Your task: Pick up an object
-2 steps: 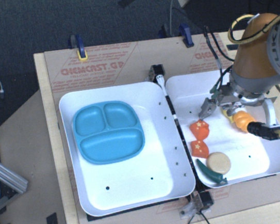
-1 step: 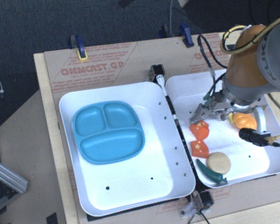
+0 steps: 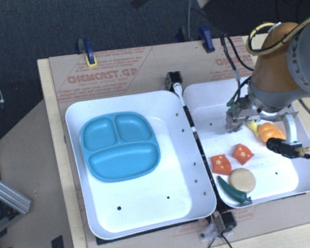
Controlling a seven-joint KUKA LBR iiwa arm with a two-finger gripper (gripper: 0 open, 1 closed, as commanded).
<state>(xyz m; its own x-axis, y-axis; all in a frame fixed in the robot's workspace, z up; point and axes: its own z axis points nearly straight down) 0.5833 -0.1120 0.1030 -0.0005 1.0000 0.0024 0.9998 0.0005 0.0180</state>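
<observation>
A brown bench (image 3: 134, 60) with faded red print carries two shallow white bins side by side. The left bin (image 3: 144, 203) is the wider of the two, and the right bin (image 3: 209, 101) touches it along a shared middle edge. A thick arm (image 3: 285, 66), grey with an orange band, comes in from the right and hangs over the upper right part of the right bin. A blue plate (image 3: 121, 145) with three compartments lies flat in the upper left part of the left bin. The gripper (image 3: 236, 121) is low in the upper middle of the right bin; the view is too poor to tell whether it is released or clenched, and nothing can be seen held in it. The small things to pick from all lie in the right bin. A tan round piece (image 3: 242, 180) sits near the bin's lower left corner. An orange piece (image 3: 268, 131) lies just right of the gripper. A red piece (image 3: 242, 152) lies below the gripper, and a second red piece (image 3: 221, 164) sits just to its left, near the middle edge. A green curved piece (image 3: 234, 190) appears to rest against the tan round piece on its lower left side. A yellow piece (image 3: 252, 127) lies between the gripper and the orange piece.
</observation>
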